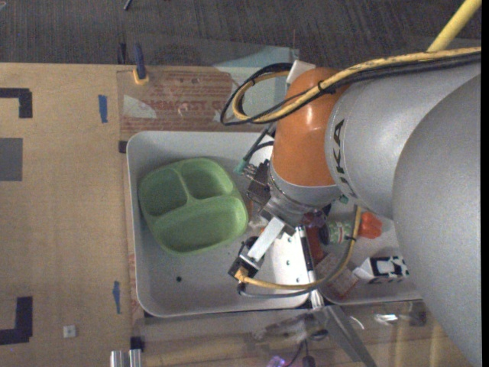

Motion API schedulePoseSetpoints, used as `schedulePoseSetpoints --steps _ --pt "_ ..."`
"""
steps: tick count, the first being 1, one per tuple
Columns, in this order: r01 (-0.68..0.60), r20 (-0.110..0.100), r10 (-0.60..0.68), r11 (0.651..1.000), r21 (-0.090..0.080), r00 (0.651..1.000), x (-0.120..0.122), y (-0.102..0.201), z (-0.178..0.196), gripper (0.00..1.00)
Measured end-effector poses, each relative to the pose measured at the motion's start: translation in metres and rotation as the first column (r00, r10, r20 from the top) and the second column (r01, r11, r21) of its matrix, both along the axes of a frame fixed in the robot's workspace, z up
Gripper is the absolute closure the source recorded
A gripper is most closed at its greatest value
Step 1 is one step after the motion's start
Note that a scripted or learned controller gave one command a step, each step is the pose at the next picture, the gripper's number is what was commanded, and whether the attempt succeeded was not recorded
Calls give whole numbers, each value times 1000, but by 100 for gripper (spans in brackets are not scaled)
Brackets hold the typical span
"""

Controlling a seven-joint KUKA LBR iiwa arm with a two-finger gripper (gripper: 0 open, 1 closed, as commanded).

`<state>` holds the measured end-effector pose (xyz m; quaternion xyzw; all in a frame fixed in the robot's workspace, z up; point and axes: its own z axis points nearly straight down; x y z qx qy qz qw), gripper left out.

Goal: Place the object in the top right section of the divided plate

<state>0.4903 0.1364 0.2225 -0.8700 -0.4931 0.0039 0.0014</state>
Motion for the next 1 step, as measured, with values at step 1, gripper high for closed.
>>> schedulePoseSetpoints --steps 1 --pt "-192 1 192 981 0 981 -11 45 3 100"
